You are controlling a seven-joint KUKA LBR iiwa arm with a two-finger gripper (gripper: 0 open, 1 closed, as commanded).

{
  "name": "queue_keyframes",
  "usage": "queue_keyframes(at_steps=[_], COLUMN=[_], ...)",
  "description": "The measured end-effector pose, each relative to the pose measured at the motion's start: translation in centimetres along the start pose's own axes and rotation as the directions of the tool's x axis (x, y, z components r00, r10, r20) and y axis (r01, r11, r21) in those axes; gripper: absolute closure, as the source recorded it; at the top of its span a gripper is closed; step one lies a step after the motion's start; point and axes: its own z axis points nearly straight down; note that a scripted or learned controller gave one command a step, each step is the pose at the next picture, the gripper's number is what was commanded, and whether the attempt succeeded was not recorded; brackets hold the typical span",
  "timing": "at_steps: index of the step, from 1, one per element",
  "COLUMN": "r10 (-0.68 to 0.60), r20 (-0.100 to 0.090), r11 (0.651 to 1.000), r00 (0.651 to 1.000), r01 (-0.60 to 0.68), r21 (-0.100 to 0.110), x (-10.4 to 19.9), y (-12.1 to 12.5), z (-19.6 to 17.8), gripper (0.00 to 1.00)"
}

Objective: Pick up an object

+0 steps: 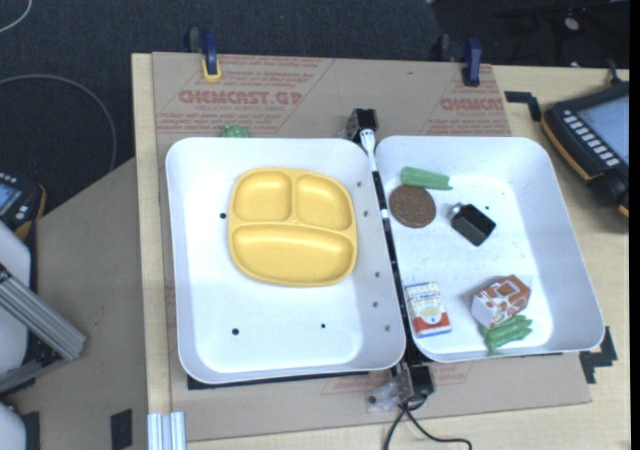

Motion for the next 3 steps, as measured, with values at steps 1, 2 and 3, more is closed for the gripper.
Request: queue_keyframes(at_steps=[1, 2, 3], r10=[0.000, 0.001, 0.001], r20=[-0.001, -0.001, -0.001], r11=[1.000, 1.000, 1.000], r00=[1.000, 1.000, 1.000], r01=[0.000, -0.001, -0.001], r21=[0.002, 0.002, 0.002], x=[0.01, 0.13, 0.04], y=[0.00, -0.02, -0.02], z=[0.05, 0.04, 0.05], gripper=[1.00, 1.00, 1.00])
